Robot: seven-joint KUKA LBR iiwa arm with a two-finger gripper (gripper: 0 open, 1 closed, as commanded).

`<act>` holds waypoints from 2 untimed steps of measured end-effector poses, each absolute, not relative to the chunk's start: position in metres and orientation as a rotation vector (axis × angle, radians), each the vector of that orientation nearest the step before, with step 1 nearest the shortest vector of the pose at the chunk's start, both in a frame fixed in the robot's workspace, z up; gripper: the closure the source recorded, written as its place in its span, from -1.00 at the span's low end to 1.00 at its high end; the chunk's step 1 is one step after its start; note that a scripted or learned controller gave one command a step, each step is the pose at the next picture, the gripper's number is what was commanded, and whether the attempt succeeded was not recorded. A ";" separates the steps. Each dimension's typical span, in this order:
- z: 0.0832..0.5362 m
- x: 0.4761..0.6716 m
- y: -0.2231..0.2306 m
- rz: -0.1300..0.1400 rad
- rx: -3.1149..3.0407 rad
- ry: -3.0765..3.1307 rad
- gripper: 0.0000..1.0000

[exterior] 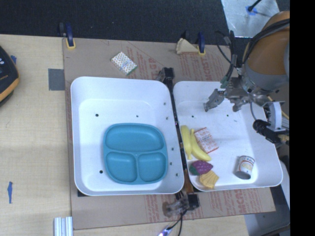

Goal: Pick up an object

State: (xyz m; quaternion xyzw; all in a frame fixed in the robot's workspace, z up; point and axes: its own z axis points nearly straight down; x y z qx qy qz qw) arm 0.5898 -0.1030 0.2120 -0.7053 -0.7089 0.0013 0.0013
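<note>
End effector [224,101] is hovering over the right bin [261,132], fingers spread and gripping nothing. You are choosing among banana [193,144], packet [205,139] and can [244,166]; you are better off descending on the can, standing well apart from the others.

Bright, even overhead light; the white bins [123,90] glare, nearly washed out. Soft shadows sit inside their left walls. The picture is slightly soft and grainy, dark at top.
</note>
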 end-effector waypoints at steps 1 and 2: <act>0.091 0.548 -0.092 0.006 -2.215 -2.224 -1.00; 0.092 0.606 -0.106 0.002 -2.216 -2.225 -1.00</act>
